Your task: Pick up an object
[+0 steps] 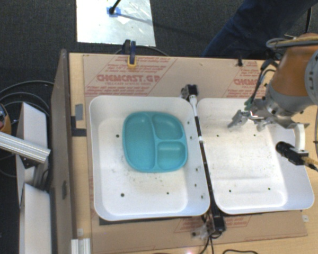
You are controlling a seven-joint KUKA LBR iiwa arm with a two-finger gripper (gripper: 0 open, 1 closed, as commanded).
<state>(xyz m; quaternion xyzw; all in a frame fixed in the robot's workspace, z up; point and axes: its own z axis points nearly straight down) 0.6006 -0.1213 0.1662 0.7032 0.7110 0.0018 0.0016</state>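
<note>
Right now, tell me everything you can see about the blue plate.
The plate is teal-blue, looks like smooth plastic, and is a rounded rectangle with a raised rim. Ridges split it into three compartments: one large on the left, two smaller on the right. It lies flat, right side up, slightly turned, near the middle of the left bin, resting on the bin floor. Its compartments look bare. The gripper is apart from it, over the right bin.

The grey arm [312,81], with its orange band above the wrist, reaches in from the right edge and bends down. Its gripper [238,119] points left and downward, metal fingertips hanging low, holding nothing.
</note>
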